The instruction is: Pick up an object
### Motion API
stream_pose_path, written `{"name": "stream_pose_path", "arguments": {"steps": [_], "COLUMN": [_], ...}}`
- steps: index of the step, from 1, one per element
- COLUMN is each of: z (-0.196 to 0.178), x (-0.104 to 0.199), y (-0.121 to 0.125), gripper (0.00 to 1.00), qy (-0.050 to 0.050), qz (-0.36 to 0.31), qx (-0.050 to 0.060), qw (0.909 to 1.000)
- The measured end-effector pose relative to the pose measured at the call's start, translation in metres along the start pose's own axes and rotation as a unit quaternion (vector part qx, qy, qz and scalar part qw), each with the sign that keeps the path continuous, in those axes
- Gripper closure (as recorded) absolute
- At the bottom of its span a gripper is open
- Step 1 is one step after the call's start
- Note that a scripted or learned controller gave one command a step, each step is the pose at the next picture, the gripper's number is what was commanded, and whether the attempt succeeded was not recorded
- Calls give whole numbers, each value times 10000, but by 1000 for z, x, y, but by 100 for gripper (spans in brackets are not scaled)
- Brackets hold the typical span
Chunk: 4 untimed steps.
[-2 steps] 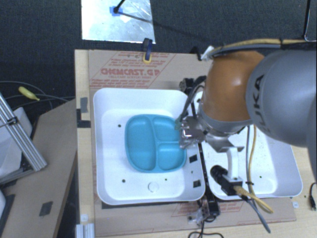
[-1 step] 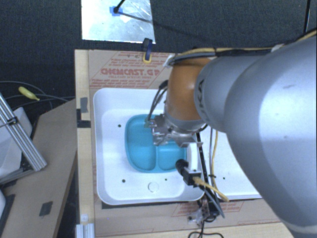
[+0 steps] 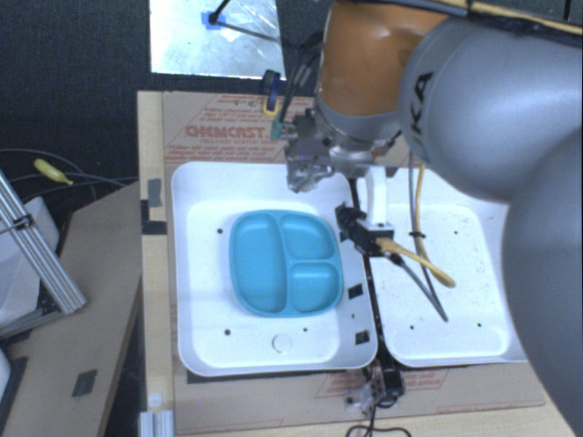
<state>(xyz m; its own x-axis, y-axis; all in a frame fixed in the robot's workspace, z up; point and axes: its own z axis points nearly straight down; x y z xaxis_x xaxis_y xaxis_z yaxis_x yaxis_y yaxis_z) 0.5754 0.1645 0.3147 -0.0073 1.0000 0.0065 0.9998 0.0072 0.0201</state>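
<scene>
A blue divided plate (image 3: 282, 262) with three compartments lies flat in the middle of the left white bin (image 3: 202, 335). My gripper (image 3: 302, 178) hangs over the far rim of that bin, just beyond the plate's far edge and apart from it. Nothing shows below the gripper. The large grey arm with its orange band fills the upper right and hides the far part of the right bin (image 3: 474, 321).
A small pale round mark or disc (image 3: 282, 342) sits near the left bin's front wall. Both bins rest on a cardboard sheet (image 3: 219, 130). A metal frame (image 3: 36, 253) stands off the bench at the left.
</scene>
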Motion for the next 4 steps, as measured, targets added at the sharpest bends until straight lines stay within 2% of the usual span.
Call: {"name": "stream_pose_path", "arguments": {"steps": [1, 2, 3, 4], "z": [154, 26, 201, 226], "x": [13, -24, -10, 58], "y": [-6, -91, -95, -89], "gripper": [100, 100, 100, 100], "qy": [-42, -11, -36, -44], "qz": [30, 37, 29, 20], "qx": [148, 64, 135, 25], "qw": [9999, 10000, 9999, 10000]}}
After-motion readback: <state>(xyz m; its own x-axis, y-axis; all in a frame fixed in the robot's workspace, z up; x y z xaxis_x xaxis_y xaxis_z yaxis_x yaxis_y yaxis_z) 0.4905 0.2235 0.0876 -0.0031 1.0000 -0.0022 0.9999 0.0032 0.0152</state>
